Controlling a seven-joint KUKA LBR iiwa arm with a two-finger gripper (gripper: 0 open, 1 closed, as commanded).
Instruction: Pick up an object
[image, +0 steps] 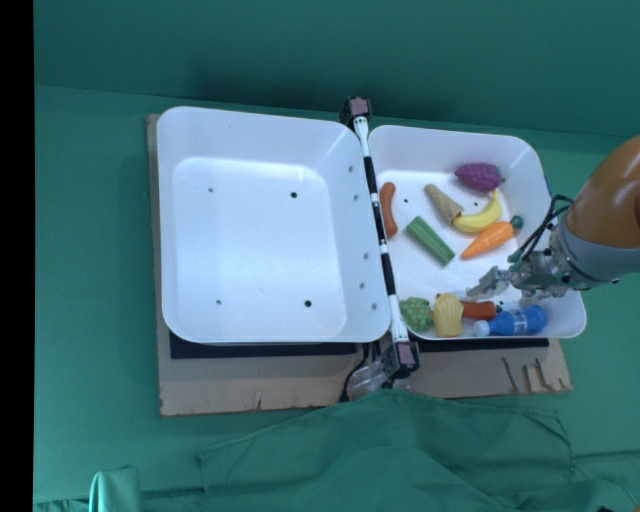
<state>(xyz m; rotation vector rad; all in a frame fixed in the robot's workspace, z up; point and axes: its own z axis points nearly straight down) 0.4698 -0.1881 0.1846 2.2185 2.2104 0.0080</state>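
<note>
The end effector (492, 281), jaw state indeterminate, sits low in the right bin (540, 170) just above the blue bottle (517, 322), whose label appears unreadable, with corn (448, 315), carrot (488, 240), banana (479, 216) and grapes (478, 177) beyond.

Toy fruits and vegetables (462, 240) in right bin (530, 165)

We see our arm (608, 215) enter at the frame's right edge, orange band uppermost, grey wrist angled down-left, with the hand (492, 283) low at centre right.
</note>
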